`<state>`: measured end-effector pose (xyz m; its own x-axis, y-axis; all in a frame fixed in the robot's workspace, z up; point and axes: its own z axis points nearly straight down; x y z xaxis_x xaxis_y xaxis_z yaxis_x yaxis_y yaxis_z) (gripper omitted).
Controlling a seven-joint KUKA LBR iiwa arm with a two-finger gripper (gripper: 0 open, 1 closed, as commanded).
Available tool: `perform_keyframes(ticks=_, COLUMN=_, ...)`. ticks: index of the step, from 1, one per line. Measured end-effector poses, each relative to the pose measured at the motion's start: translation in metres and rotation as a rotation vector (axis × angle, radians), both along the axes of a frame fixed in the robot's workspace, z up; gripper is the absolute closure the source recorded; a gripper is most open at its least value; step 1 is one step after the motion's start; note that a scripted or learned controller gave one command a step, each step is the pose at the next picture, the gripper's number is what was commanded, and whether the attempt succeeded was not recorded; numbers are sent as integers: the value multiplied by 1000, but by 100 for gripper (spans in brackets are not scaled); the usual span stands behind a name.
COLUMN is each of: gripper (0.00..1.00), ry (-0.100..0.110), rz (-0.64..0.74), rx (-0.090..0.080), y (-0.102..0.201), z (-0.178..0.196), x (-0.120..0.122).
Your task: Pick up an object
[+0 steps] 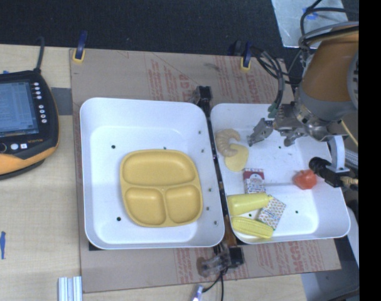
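**Approach step, nothing grasped yet**

Pincer [273,130] hovers over upper part of right bin [328,227], fingers spread open, nothing between them. Judged: still approach/selection; next move calls for dropping onto one item and closing. Nearest candidate: pale croissant-shaped toy [227,140], just left of pincer, touching a yellow rounded piece [236,158]. Further down: small red-white carton [254,181], boxy, flat faces; red lumpy item [305,179], well apart; two yellow corn-like pieces [250,214], smooth plastic; patterned flat packet [272,212]. Left bin [96,121] carries yellow three-compartment tray [160,187], glossy, rounded corners.
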<state>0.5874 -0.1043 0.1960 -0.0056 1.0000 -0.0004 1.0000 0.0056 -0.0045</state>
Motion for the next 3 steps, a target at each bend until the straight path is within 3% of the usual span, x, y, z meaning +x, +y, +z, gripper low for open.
perform_keyframes(ticks=1, gripper=0, ry=1, rz=1, rx=-1, y=-4, z=-48, x=-29)
perform_keyframes(ticks=2, gripper=0, ry=1, rz=1, rx=0, y=-11, z=-105, x=-33)
perform_keyframes(ticks=3, gripper=0, ry=-2, rz=-3, rx=0, y=-45, z=-104, x=-20)
